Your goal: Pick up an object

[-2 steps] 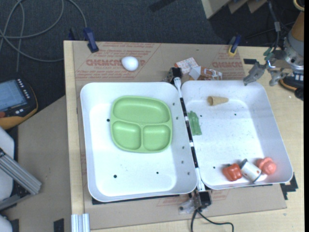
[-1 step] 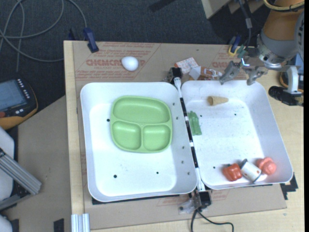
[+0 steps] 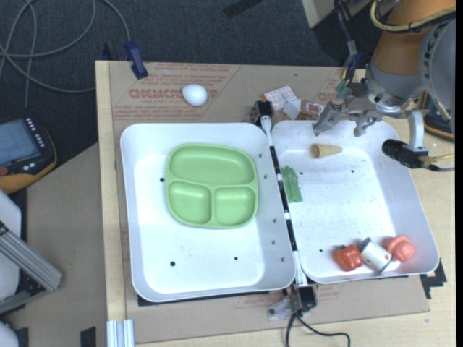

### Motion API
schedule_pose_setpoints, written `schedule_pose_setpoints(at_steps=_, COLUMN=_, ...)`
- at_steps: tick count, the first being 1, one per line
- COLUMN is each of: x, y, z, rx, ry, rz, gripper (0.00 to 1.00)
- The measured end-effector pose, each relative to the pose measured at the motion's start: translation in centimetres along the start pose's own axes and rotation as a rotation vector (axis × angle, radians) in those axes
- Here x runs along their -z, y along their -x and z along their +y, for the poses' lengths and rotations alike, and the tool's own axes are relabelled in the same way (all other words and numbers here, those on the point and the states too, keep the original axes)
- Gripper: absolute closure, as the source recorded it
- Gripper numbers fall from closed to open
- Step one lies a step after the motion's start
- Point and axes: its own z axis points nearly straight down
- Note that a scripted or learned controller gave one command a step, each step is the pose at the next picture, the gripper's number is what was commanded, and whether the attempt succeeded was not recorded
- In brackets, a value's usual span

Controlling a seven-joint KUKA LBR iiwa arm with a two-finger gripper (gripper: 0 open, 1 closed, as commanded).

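My gripper point(image 3: 340, 123) hangs over the far edge of the right bin point(image 3: 405, 194), open, with nothing between its fingers. Just below it a small tan cone point(image 3: 325, 150) lies on the bin floor, apart from the fingertips. A green flat strip point(image 3: 291, 184) rests by the bin's left wall. In the near right corner sit an orange-red piece point(image 3: 347, 258), a white cylinder point(image 3: 375, 255) and a pink-orange piece point(image 3: 400, 248), bunched together. The left bin point(image 3: 145, 251) holds a green divided plate point(image 3: 212, 185).
A white egg-shaped object point(image 3: 194, 94) and some crumpled wrappers point(image 3: 287, 100) lie on the cardboard behind the bins. A blue clamp point(image 3: 135, 59) grips the board's far left edge. The ridge between the bins point(image 3: 281, 201) runs down the middle.
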Motion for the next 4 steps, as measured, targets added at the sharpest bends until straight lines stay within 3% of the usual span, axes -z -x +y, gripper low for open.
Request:
schedule_pose_setpoints(at_steps=1, x=-9.1, y=-1.2, z=0.3, rx=-0.001, ry=0.009, rz=-0.003, gripper=0.0)
schedule_pose_setpoints(at_steps=2, x=-7.5, y=-0.7, z=0.5, rx=-0.002, ry=0.019, rz=-0.014, gripper=1.0)
schedule_pose_setpoints(at_steps=3, x=0.5, y=-4.8, z=-3.1, rx=0.001, ry=0.006, rz=-0.001, gripper=1.0)
schedule_pose_setpoints(at_steps=4, x=0.4, y=-4.8, z=-3.2, rx=-0.001, ry=0.003, rz=-0.001, gripper=0.0)
